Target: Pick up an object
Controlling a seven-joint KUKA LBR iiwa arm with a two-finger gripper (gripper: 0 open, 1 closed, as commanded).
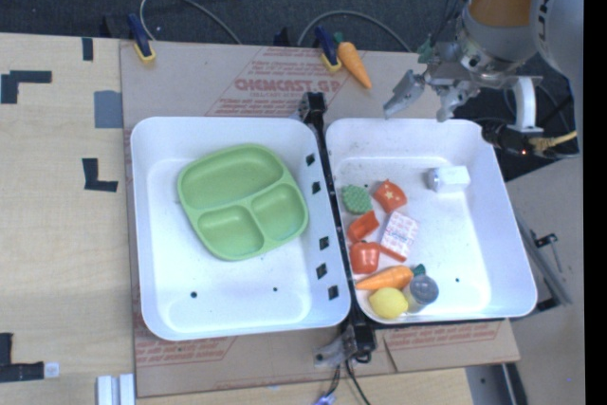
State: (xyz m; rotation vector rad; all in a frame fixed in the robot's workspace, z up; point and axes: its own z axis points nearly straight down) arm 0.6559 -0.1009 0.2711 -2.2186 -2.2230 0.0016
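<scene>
Starting at the bottom of the frame: the right bin (pixel 493 204) has a little pile along its left side. Nearest the bottom edge sit a yellow lemon (pixel 387 303) and a grey can (pixel 422 290) touching it, with an orange carrot (pixel 384 279) lying just above them. Going up from there: an orange-red block (pixel 365 256), a red-and-white packet (pixel 399 235), another red piece (pixel 361 226), a red tomato-looking thing (pixel 390 195) and a green ridged round (pixel 357 198). Off on its own, toward the upper right of that bin, lies a small white-and-grey object (pixel 446 176).

The left bin (pixel 156 232) holds just one green divided plate (pixel 243 200), sitting in its upper half.

Further up, on the cardboard beyond the bins, a second carrot (pixel 355 64) lies near a blue clamp (pixel 327 49).

My claw (pixel 424 99) hangs in the upper right, above the far rim of the right bin, fingers spread apart with nothing between them. Everything pickable is lower in the frame than I am.
</scene>
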